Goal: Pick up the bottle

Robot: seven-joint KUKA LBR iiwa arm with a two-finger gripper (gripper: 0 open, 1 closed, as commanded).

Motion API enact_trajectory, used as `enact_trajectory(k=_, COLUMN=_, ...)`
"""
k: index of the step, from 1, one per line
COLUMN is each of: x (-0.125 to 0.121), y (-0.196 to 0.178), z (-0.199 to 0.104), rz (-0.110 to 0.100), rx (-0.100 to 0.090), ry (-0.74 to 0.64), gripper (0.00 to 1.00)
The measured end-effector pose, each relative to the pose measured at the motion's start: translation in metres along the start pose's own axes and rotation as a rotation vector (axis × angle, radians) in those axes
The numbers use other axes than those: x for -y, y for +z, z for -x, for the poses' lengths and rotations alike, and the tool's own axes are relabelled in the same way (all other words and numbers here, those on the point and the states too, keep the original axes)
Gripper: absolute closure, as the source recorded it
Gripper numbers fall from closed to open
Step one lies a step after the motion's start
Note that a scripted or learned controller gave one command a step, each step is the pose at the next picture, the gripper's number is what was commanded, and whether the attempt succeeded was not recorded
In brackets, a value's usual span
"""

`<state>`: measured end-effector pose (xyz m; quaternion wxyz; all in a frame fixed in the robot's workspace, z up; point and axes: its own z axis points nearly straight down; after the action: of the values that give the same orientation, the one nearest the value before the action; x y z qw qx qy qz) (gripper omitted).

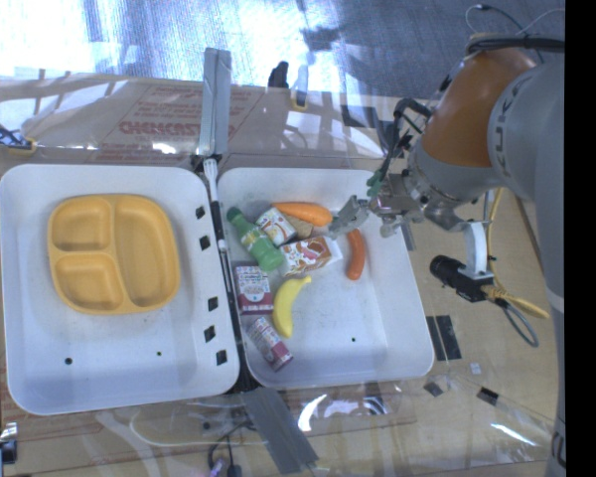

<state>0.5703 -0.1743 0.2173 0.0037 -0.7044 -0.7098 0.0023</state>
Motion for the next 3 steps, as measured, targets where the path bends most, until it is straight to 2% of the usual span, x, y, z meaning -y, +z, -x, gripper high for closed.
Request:
enact_trajectory(k=1, x=0.063, y=0.043, z=0.007, rz=-0.002, rx=-0.001, ry=0.324, gripper=0.0)
enact_trajectory(k=2, x=0.095, y=0.088, z=0.021, rz=0.0, rx=-0.002, ry=0.096, gripper=0.0)
enact_trajectory(k=3, x=0.094, y=0.128, z=-0.009, rz=0.001, rx=-0.001, ry=0.106, gripper=0.0)
